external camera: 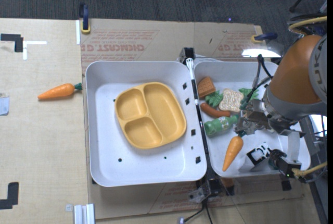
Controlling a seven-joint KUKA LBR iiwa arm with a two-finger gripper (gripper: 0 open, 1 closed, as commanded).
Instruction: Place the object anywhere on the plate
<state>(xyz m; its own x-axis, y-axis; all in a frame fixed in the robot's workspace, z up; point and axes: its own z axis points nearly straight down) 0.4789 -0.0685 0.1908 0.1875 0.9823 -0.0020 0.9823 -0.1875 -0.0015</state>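
Observation:
A yellow plate [151, 114] with three compartments lies in the left bin [104, 165], with nothing on it. The right bin [248, 166] holds toy food: an orange carrot [232, 152], a green bottle-shaped piece [219, 125], a red-brown sausage [214, 110], a pale cracker [230, 100], a brown waffle piece [206, 86] and a green leafy piece [246, 94]. My gripper [251, 121] hangs over the middle of the right bin, just above the carrot's leafy top and beside the green piece. Nothing can be seen held in it.
A second carrot [57, 91] lies on the bench left of both bins. The bins touch along a shared wall [196, 113]. Blue clamps [84, 13] hold the cardboard at the back. The arm's bulk [304, 74] overhangs the right bin's right side.

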